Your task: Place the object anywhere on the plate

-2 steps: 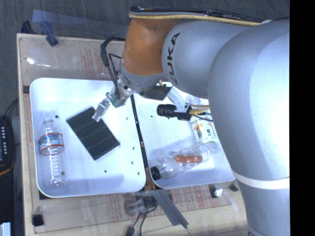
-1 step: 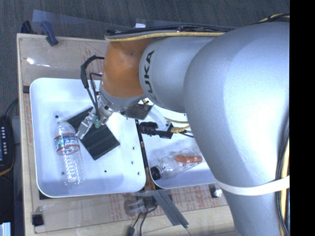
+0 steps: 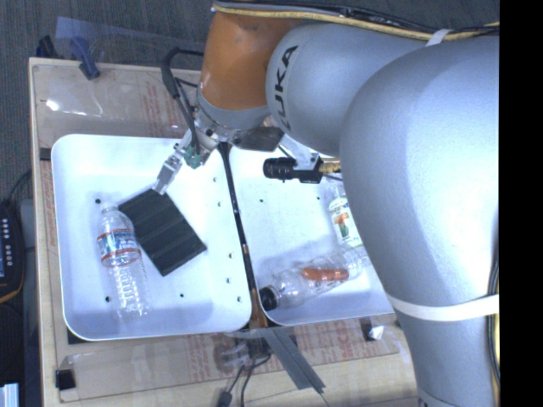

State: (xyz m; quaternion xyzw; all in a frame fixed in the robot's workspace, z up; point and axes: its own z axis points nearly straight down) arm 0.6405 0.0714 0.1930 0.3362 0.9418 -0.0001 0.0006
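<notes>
With the hand (image 3: pixel 170 173) poised at the upper corner of the dark ribbed plate (image 3: pixel 163 231) in the view's left bin (image 3: pixel 76 155), clenched or released cannot be told, the water bottle (image 3: pixel 119 257) just beside the plate, judged the object, should be gripped mid-body and laid flat.

1. Right bin (image 3: pixel 316 310): arm (image 3: pixel 407 142) covers most of it, far and right walls hidden.
2. Upright-lying bottle (image 3: pixel 341 217) by the arm: partly hidden, label unreadable.
3. Gripper (image 3: pixel 172 170): fingers too small to tell apart.
4. Water bottle (image 3: pixel 120 261) label text: too blurred.
5. Arm cut off at right and bottom edges.
</notes>
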